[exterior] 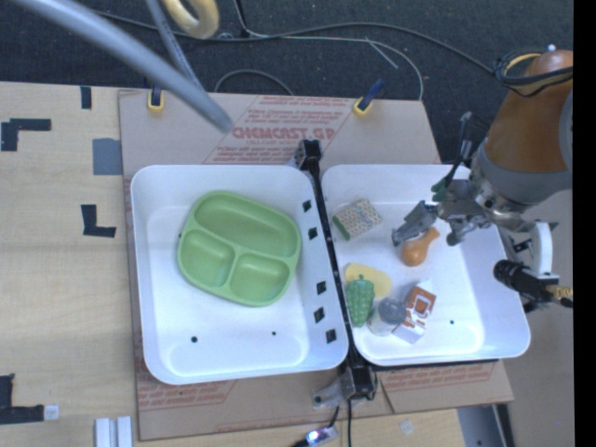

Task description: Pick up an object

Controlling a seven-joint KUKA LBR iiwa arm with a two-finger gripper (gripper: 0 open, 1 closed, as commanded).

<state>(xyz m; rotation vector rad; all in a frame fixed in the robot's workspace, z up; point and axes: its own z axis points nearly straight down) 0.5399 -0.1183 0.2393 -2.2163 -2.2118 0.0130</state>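
Tabletop [56, 250] carries two white bins; green tray [240, 247] in the left one. End effector [417, 228] sits low in the right bin [484, 329], just above the orange toy [419, 248]. Can't tell its grip state. Nothing visibly lifted; pick looks pending.

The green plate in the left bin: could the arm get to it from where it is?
Probably yes. The green plate lies alone and uncovered in the left bin. The gripper hangs over the right bin, so it must cross the low divider first.
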